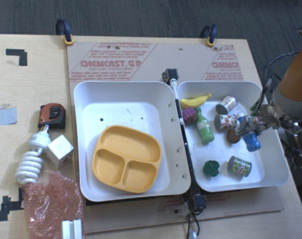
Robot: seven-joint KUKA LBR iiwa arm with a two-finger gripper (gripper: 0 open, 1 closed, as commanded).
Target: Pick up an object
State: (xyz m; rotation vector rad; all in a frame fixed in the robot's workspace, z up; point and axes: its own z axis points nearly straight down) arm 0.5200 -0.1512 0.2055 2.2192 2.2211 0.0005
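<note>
Yellow banana [195, 100], green bottle [204, 128], orange-yellow tray [126, 158], white bins [86, 133], possibly purple grapes [189, 115]

Right bin [273, 176]: banana [195, 100] at top, purple grapes [189, 115], green bottle [204, 129] lying flat, broccoli [211, 168], green can [239, 166] on its side, silver can [226, 104], blue cup [251, 142].

You can read "CHEMCAST GP" in red repeating print on the brown protective sheet [141, 59] under the bins, once at upper left, again cut off at upper right. Can labels are too small to read.
</note>
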